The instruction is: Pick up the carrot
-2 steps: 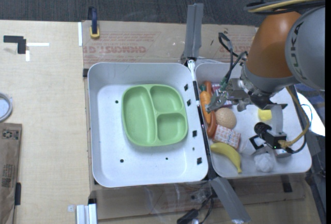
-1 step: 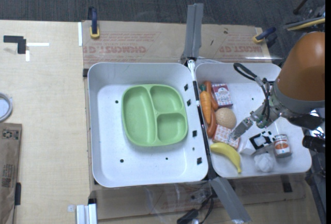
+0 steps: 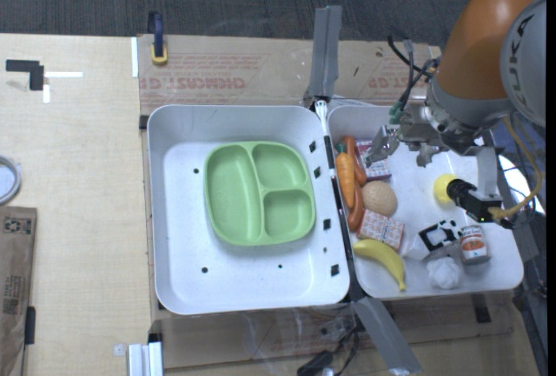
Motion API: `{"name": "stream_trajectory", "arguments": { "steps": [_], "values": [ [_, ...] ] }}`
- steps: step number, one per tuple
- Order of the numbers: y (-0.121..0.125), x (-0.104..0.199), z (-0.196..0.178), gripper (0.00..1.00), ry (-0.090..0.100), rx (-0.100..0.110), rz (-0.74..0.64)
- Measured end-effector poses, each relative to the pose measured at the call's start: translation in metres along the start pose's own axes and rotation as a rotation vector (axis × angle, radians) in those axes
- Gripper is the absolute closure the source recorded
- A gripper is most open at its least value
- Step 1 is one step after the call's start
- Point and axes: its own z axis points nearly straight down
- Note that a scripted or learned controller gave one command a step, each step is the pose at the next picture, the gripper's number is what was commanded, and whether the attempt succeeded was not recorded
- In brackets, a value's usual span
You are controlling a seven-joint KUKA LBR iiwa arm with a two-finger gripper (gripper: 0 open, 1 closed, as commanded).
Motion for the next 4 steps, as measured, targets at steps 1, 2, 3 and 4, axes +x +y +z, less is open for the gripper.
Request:
{"name": "stream_trajectory", "arguments": {
  "steps": [1, 2, 3, 4],
  "values": [
    [-0.048, -0.049, 0.128, 0.0, 0.001, -0.004, 0.237],
    [0.01, -0.088, 0.13, 0.0, 0.0, -0.002, 0.026],
    [0.013, -0.09, 0.115, 1.0, -0.003, -0.013, 0.027],
    [-0.035, -0.024, 0.032, 1.0, 0.0, 0.002, 0.166]
  ]
}}
